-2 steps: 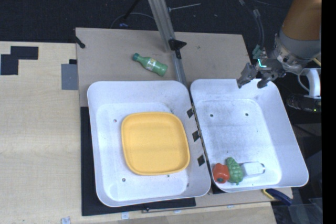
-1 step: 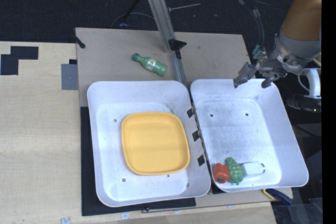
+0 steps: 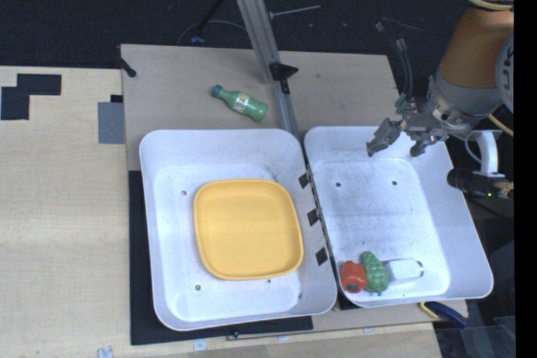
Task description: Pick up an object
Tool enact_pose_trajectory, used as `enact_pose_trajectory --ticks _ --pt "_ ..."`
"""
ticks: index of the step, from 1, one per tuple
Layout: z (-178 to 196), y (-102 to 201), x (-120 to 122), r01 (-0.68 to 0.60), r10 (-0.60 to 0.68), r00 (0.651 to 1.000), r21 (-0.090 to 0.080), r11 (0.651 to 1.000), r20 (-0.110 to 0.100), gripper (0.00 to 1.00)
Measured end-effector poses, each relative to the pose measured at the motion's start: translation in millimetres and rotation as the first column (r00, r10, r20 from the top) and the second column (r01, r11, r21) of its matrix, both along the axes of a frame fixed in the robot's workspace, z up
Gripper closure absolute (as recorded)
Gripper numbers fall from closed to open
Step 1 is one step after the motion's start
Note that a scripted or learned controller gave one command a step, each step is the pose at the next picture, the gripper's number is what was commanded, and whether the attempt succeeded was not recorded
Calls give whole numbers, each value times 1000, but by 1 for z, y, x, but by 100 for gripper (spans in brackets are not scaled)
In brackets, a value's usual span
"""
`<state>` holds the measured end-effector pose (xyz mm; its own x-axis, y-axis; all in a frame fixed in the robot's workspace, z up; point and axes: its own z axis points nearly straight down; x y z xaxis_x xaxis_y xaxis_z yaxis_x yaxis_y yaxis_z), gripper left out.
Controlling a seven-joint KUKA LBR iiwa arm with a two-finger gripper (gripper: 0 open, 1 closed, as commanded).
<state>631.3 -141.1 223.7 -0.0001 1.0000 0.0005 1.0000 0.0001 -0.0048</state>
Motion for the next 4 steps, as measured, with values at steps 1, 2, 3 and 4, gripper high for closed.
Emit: enact_pose_trajectory --ticks 1,2,3,4 --pt "-46 6 -5 0 0 1000 0 1000 1 0" --pt "-106 13 -3 0 0 1000 0 1000 -1 0" --pt "-93 11 -2 3 -3 1000 -1 1000 4 100" --pt "-31 14 2 0 0 1000 -1 1000 10 100"
